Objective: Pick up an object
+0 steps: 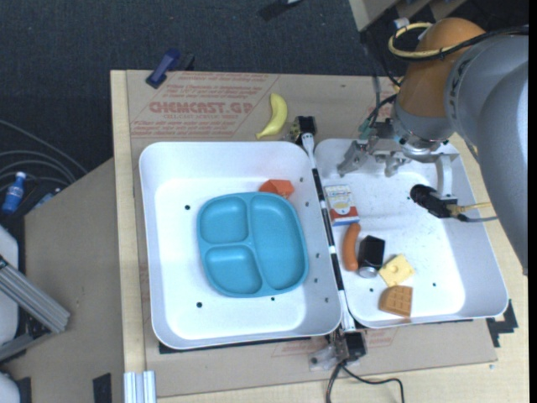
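Camera view: two white bins [159, 250] on a cardboard-topped bench [201, 103], dark carpet [84, 23] around; claw [373, 156] state indiscernible.

White bins [159, 225], blue plate [252, 243], orange wedge [278, 188], yellow banana [273, 116], orange carrot [350, 246], black block [370, 251], yellow cheese [396, 269], tan waffle-pattern cracker [396, 300], white-orange-blue carton [339, 203], grey arm [495, 91] with orange band [432, 70].

My two white bins [168, 250] look like smooth, faintly glossy plastic. In the left one lies a matt blue plastic plate [252, 243]. Beneath the bins, the bench [210, 107] looks like pale, dull printed board.
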Tool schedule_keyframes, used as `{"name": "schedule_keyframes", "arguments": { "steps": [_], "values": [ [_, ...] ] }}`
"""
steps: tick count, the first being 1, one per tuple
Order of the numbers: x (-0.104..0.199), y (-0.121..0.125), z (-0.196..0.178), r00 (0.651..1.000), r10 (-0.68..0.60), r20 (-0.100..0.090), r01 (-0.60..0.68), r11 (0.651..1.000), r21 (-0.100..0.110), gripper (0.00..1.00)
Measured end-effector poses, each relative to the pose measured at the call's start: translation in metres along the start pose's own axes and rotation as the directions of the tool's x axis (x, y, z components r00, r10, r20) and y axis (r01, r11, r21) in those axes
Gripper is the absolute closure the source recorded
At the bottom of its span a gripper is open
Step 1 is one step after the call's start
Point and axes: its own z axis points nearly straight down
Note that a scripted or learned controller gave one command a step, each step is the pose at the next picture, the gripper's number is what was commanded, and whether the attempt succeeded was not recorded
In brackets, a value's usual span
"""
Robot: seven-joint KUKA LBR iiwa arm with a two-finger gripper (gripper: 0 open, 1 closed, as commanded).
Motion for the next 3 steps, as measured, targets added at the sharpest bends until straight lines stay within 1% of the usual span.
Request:
{"name": "schedule_keyframes", "arguments": {
  "steps": [1, 2, 3],
  "values": [
    [0.0, 0.001, -0.01, 1.0, 0.0, 0.0, 0.0, 1.0, -0.002, 1.0],
    [0.0, 0.001, -0.01, 1.0, 0.0, 0.0, 0.0, 1.0, -0.002, 0.0],
    [0.001, 0.001, -0.021, 1.0, -0.001, -0.001, 0.001, 1.0, -0.004, 1.0]
  ]
}}
